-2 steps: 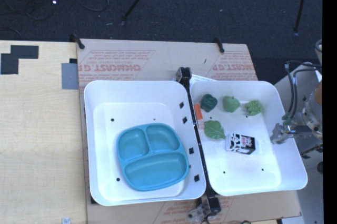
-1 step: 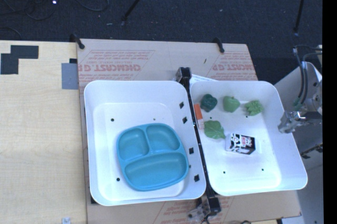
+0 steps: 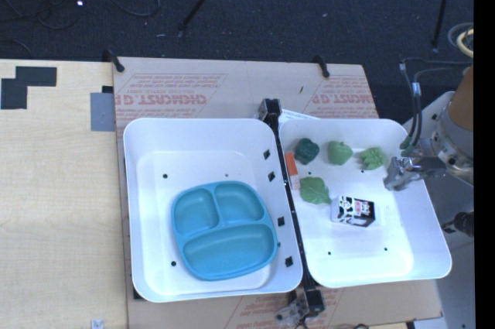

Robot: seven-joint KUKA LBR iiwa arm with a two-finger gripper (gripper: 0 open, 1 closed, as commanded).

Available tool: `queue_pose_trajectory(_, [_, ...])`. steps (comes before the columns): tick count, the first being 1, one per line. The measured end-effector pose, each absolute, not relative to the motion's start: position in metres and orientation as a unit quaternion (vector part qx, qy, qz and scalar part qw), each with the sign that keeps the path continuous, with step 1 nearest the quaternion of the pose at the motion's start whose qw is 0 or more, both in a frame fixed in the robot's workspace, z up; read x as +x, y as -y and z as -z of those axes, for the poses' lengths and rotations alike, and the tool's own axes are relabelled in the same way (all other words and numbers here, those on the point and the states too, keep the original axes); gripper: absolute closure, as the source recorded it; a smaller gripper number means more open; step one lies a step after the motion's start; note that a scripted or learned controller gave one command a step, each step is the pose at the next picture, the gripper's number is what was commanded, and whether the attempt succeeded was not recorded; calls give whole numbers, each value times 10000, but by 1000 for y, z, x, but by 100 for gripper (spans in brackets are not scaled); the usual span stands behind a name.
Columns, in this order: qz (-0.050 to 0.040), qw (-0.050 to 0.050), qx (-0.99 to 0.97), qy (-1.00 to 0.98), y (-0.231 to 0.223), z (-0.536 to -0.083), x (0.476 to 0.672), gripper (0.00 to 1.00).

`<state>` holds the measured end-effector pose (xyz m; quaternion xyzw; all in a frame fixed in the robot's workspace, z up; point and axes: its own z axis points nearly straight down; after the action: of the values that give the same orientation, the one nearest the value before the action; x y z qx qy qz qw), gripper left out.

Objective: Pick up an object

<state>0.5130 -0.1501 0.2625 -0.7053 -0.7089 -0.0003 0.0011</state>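
Objects sit scattered in the right bin [image 3: 418, 258], all off to the gripper's [image 3: 396, 179] left as I see it on the feed. Nearest is a light green lump [image 3: 372, 158], just beside the gripper and a touch farther up the frame. Beyond that come a round green piece [image 3: 339, 152] and then a dark green one [image 3: 307, 150], the three strung in a loose row running straight away from the gripper. None of these has a long axis I can make out; they look roughly as wide as they are long.

Below that row, a black-and-white carton [image 3: 354, 211] lies flat, down and to the left of the gripper and clear of it. Its long axis runs nearly along the row above, dipping slightly at the end nearer the gripper. A leafy green piece [image 3: 314, 190] lies past the carton, just beside it. Farthest off, an orange strip [image 3: 291, 166] rests against the divider between the bins, its long axis running along that edge.

The gripper hangs over the right rim of the right bin, with nothing between its fingers. They are too small and blurred here for me to say whether they are spread or pressed together.

Well beyond everything, in the left bin [image 3: 147, 165], lies a blue tray [image 3: 224, 231] with three compartments.
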Motion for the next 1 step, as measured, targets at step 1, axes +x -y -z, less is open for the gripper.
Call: queue_pose_trajectory(1, [-1, 23, -7050, 7092, 88, -253, 518, 100])
